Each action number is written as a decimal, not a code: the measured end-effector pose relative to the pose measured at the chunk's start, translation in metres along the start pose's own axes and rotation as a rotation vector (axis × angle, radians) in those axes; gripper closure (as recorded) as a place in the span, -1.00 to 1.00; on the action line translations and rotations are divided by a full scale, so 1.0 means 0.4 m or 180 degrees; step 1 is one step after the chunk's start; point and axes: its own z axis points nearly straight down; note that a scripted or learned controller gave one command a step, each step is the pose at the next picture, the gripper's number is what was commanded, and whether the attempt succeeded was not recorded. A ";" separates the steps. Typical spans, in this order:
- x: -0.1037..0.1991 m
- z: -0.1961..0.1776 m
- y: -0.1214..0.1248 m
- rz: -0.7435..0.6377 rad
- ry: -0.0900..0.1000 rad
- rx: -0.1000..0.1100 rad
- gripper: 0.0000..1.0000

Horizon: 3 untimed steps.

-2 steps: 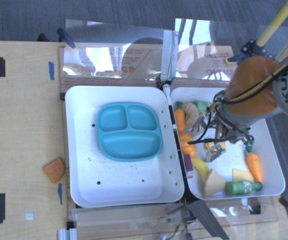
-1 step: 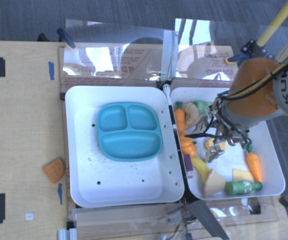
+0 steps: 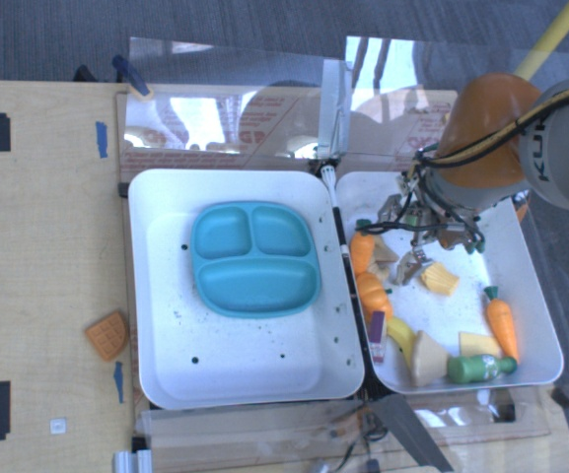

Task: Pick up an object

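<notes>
While the arm [image 3: 506, 131] reaches in from the right, 2 shallow white bins sit side by side on the bench, and the toy food is all in the right bin [image 3: 545, 304].

Nearest the viewer, along that bin's front edge, a green bottle [image 3: 479, 368] lies on its side, its long axis running left to right with the narrow neck pointing right. Just left of it sits a pale wedge [image 3: 425, 356], and left of that a yellow banana [image 3: 398, 333] and a small dark red stick [image 3: 377, 331] against the left wall. A pale yellow block [image 3: 478, 344] lies just behind the bottle. Near the right wall a carrot [image 3: 502, 325] lies with its long axis front to back, green top pointing to the far side, tip toward the front.

Farther back, 2 orange pieces [image 3: 366, 269] rest along the left wall, and a yellow corn piece [image 3: 440, 281] lies near the bin's middle, tilted.

Above the middle of the bin the gripper [image 3: 414, 262] hangs, fingers pointing down with nothing seen between them; whether they are parted or closed cannot be told. The corn piece lies just beside it, to its right and slightly nearer the front; the carrot is well apart, toward the front right corner.

In the left bin [image 3: 156, 294] rests a blue divided plate [image 3: 254, 259]. On the bench near its front left corner lies a small brown waffle [image 3: 107, 335].
</notes>
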 end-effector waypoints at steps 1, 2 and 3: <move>0.150 -0.002 -0.101 -0.0364 0.0001 0.0005 -1.00; 0.006 0.002 -0.089 -0.0293 -0.0004 -0.0002 -1.00; 0.266 -0.003 -0.154 -0.0186 0.0006 0.0008 -1.00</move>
